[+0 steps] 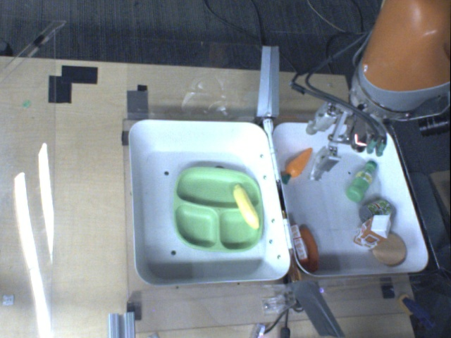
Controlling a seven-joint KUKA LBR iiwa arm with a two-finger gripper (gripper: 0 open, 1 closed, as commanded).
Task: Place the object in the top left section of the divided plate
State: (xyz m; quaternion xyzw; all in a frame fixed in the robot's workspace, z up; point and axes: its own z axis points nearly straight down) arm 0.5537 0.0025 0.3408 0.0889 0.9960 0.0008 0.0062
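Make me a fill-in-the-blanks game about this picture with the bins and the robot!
1. The divided plate in the left bin is the colour ____.
2. The yellow banana lies on the ____ side of the plate, as the camera sees it.
3. The gripper hangs over the ____ bin.
4. The carrot beside the gripper is the colour ____.

Missing words: green; right; right; orange
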